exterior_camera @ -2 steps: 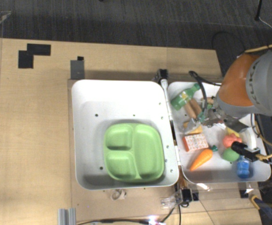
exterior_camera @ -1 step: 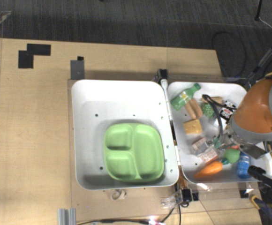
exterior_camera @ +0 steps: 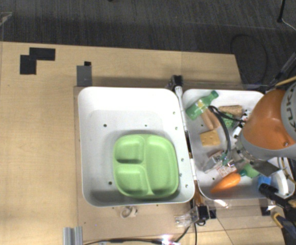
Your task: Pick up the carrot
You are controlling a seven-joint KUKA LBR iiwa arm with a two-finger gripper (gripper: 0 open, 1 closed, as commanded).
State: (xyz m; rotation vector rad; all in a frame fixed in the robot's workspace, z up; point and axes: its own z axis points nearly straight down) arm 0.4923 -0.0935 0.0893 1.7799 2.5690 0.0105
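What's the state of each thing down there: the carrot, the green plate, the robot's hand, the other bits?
Carrot: lying on its side in the right bin, near the front edge, not lifted.
Green plate: flat in the left bin, compartments bare.
Hand: low over the right bin, just above the carrot; grip hidden.
Green bottle: lying down at the right bin's back.

1. The arm (exterior_camera: 278, 121) is cut off by the right edge, and its orange band covers much of the right bin (exterior_camera: 196, 185).
2. The end effector (exterior_camera: 228, 163) sits low among clutter — its fingers are too small and crowded to tell open from closed.
3. The carrot (exterior_camera: 224, 182) lies just beside it; its upper edge is partly overlapped, so contact cannot be judged.
4. Small items near the green bottle (exterior_camera: 200, 105) are too blurred to identify.
5. The counter (exterior_camera: 30, 147) is cut off at the left and bottom edges.
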